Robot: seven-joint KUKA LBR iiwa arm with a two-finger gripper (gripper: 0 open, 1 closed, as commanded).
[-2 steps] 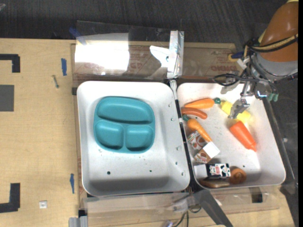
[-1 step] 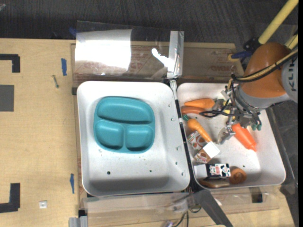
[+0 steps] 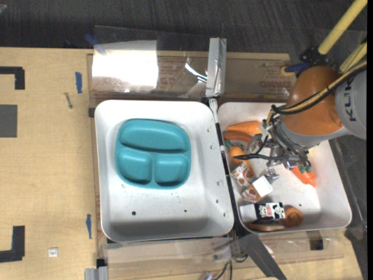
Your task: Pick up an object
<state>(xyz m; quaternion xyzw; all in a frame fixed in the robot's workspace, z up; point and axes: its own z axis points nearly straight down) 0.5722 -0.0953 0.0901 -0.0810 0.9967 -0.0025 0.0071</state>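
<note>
Gripper (image 3: 278,156) is low in the right bin (image 3: 335,206), above small clutter. Finger state cannot be determined. Teal divided tray (image 3: 153,151) lies in the left bin (image 3: 163,217).

Teal divided plate (image 3: 154,152) in white left bin (image 3: 116,214). At 3 o'clock, white right bin (image 3: 335,197) w/ orange bits (image 3: 243,131), black-white patterned box (image 3: 269,211). Arm (image 3: 315,101) orange-banded, grey.

- I see dark grey carpet (image 3: 175,7) across the top, behind the bench.
- Pale plywood bench surface (image 3: 44,156) fills the left side; black tape corner marks (image 3: 16,77) and small blue tape bits (image 3: 78,81) sit on it.
- Clear plastic sheet (image 3: 125,69) behind the bins catches bright glare.
- Yellow pole (image 3: 345,21) runs diagonally at upper right.
</note>
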